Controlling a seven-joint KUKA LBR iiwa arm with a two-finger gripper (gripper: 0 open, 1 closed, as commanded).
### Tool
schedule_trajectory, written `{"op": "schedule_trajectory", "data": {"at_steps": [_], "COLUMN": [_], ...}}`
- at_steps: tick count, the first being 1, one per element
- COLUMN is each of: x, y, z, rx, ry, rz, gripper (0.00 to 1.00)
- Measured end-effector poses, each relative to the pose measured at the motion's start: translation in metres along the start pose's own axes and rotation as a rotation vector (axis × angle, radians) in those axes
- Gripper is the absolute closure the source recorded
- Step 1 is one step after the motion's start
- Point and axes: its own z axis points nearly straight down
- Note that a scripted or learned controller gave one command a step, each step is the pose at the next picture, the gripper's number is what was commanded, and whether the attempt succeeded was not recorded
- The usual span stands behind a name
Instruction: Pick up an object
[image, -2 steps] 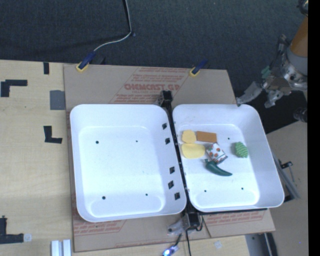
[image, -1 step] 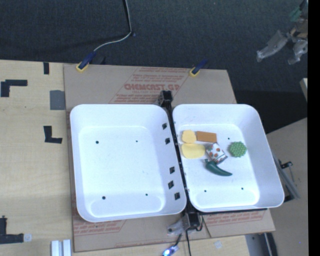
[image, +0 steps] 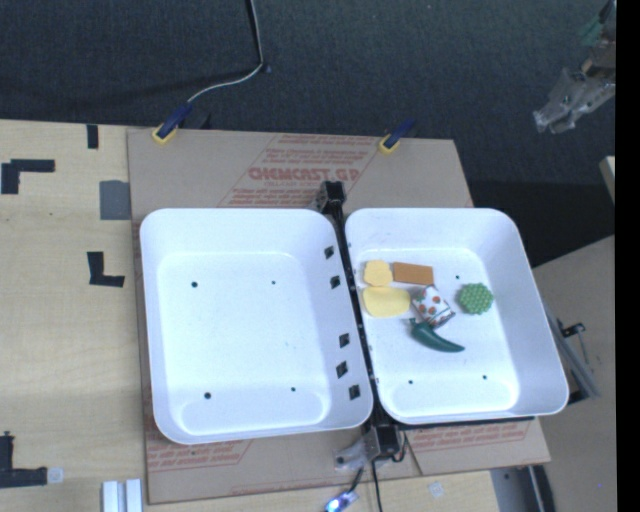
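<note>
Here, nearest the lower edge of the frame, the long dark-green pepper-shaped toy (image: 437, 337) lies at a slant in the shallow white plastic right bin (image: 500, 395), lowest of a small cluster right of centre. Just above it, and touching or nearly touching it, sits a small white piece with red spots (image: 430, 304). To the left of that are two pale yellow soft-looking blocks (image: 383, 300), one above the other, close to the bin's left wall. A flat orange-brown rectangle (image: 412, 273) lies beside the upper yellow block, and a round knobbly green ball (image: 475, 298) stands a little apart at the right of the cluster. The shallow white plastic left bin (image: 175, 400) lies beside it on the brown cardboard sheet (image: 300, 175) covering the table.

Farthest off, in the upper right corner of the frame, the grey metal gripper (image: 572, 103) hangs well apart from the bins, above dark floor. It is blurred, and I cannot tell whether its jaws are apart or together.

The step in hand looks like the approach, with nothing grasped yet. The green ball seems the best target: it has bare bin floor around it, so the jaws can come straight down either side without nudging neighbours. The pepper's free lower-right end is a fair second. The crowded yellow blocks near the wall risk a snag.
</note>
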Motion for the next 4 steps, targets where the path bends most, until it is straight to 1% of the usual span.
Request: {"op": "schedule_trajectory", "data": {"at_steps": [1,2,3,4], "x": [-0.037,-0.035,0.049,0.044], "y": [-0.002,-0.001,0.002,0.003], "z": [-0.088,-0.082,0.077,0.056], "rx": [-0.009,0.0,0.017,0.001], "ry": [-0.002,0.002,0.01,0.002], "rz": [0.004,0.002,-0.005,-0.002], "gripper": [1.0,0.0,0.0,1.0]}}
